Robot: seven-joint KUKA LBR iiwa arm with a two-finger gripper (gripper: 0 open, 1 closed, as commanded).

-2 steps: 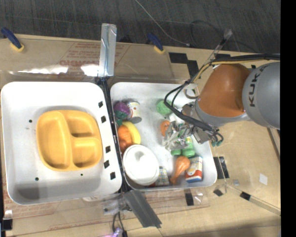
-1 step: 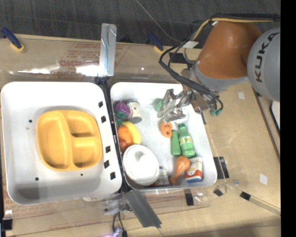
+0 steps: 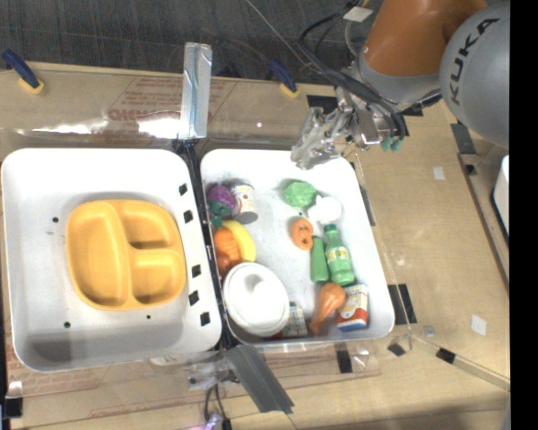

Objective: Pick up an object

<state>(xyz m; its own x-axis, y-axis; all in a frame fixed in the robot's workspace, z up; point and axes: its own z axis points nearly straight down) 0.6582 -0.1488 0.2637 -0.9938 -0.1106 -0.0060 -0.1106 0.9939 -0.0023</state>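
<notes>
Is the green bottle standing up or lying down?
Lying down. The green bottle lies flat on the floor of the right bin, its cap toward the bin's far side.

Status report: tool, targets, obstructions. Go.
Tool over right bin's far rim, carrying nothing. Toys crowded in that bin, green bottle among them, none lifted. Yellow tray in left bin.

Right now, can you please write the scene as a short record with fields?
left bin: yellow divided tray
right bin: green bottle, white bowl, carrot, banana, other toy foods
gripper: above the right bin's far rim, nothing seen between its fingers
task state: no object picked up yet
</notes>
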